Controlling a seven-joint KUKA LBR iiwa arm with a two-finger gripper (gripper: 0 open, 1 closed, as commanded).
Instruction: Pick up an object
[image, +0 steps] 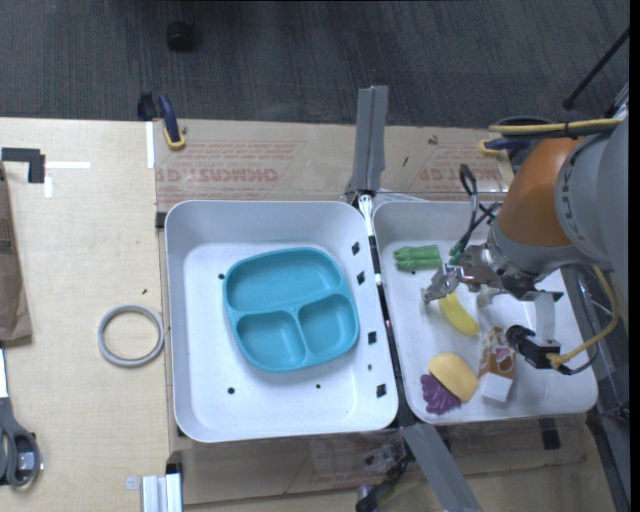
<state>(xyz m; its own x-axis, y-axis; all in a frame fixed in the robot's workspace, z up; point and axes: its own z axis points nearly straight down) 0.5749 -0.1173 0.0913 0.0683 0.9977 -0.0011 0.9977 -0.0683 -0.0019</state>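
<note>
Pincer, grip state indiscernible, poised in the right white bin just above-left of the yellow banana-shaped toy, whose long axis runs diagonally down-right.

Yellow banana flat in right bin, possibly touching tool.

Dark grey carpeted floor runs across the top of the frame. Below it, a pale wooden benchtop fills the left, brown cardboard sheet laid upper centre.
</note>
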